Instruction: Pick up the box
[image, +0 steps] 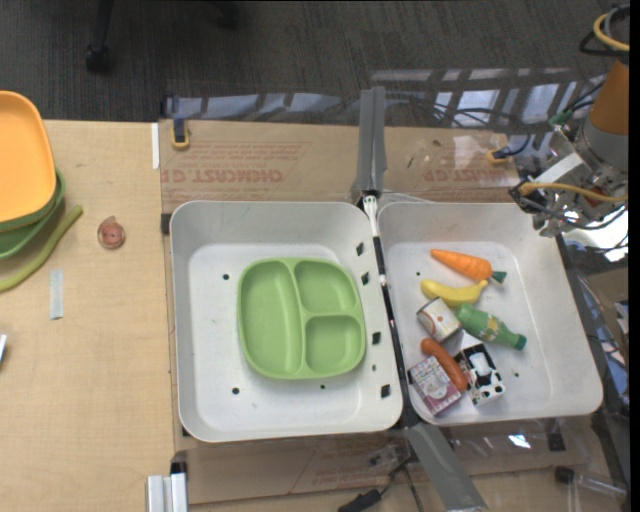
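Where the smooth white bin (560, 330) dips, a small squarish box (437, 319) sits.

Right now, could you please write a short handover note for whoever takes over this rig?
Gripper: above the right bin's far right corner, holding nothing.
Box: lies in the right bin, beside the banana and green bottle.
Left bin: holds a green divided plate.
Done: nothing; the box is not yet picked.
Left: bring the gripper over the box, grasp it, lift it.
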